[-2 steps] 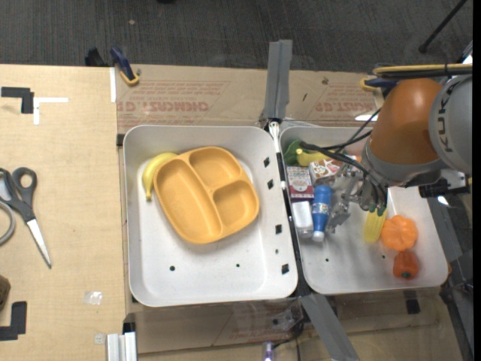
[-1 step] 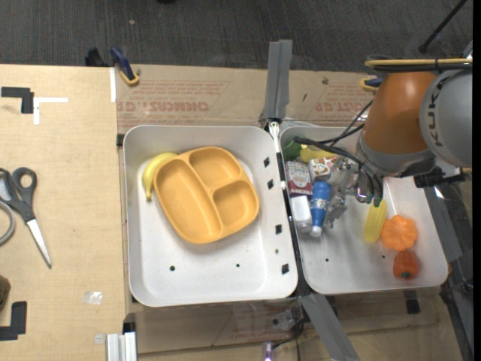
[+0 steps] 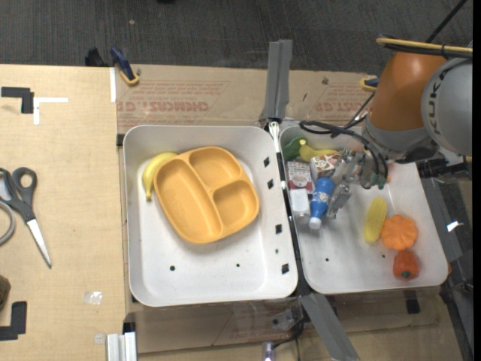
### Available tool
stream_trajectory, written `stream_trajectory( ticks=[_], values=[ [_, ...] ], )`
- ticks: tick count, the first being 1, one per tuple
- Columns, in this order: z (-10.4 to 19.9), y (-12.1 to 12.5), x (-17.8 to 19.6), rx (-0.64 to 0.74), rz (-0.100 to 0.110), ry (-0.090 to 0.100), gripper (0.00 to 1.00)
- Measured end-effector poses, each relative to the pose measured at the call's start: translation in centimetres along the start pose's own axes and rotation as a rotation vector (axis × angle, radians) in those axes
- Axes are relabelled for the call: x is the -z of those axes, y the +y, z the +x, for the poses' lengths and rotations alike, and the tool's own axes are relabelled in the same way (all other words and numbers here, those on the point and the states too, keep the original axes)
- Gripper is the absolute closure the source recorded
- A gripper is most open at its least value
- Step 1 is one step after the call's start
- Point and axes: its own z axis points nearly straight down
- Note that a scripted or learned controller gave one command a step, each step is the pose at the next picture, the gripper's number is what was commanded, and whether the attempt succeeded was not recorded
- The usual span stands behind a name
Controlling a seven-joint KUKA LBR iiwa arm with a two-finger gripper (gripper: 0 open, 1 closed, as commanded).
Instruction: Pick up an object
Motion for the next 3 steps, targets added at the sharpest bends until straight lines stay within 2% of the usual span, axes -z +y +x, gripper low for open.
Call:
stream_trajectory(
  ticks=[1,2,3],
  values=[
    [0.6,1.0,0.0,-0.101,0.018,-0.017,0.0],
    [1.7,1.3,-0.2,-0.171,0.011,-0.055,0.0],
    [0.7,1.4,0.0,-0.162,0.018,-0.02,0.0]
  ],
)
